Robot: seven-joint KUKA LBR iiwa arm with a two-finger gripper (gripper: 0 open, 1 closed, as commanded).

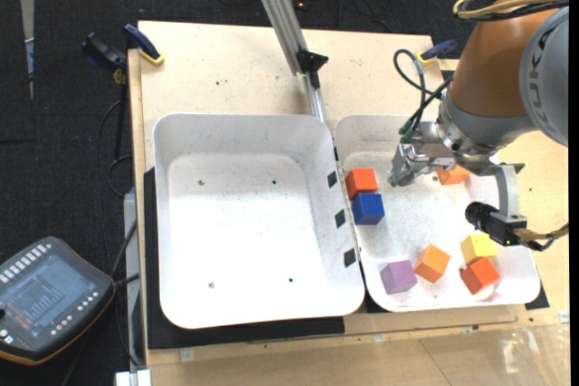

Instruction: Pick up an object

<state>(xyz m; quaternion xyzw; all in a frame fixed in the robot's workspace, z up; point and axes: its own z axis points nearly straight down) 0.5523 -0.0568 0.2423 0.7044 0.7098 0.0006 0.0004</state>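
I see gripper (399, 175) over right bin (525, 296) | fingers: cannot tell | nearest: orange cube (362, 181), blue cube (368, 209)

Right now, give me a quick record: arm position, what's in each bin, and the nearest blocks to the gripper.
arm: reaches in from the right, gripper over the right bin
right bin blocks: orange-red cube, blue cube, purple cube, orange cube, yellow cube, red cube
left bin: no blocks seen
nearest: orange-red cube, blue cube
grasp: cannot tell
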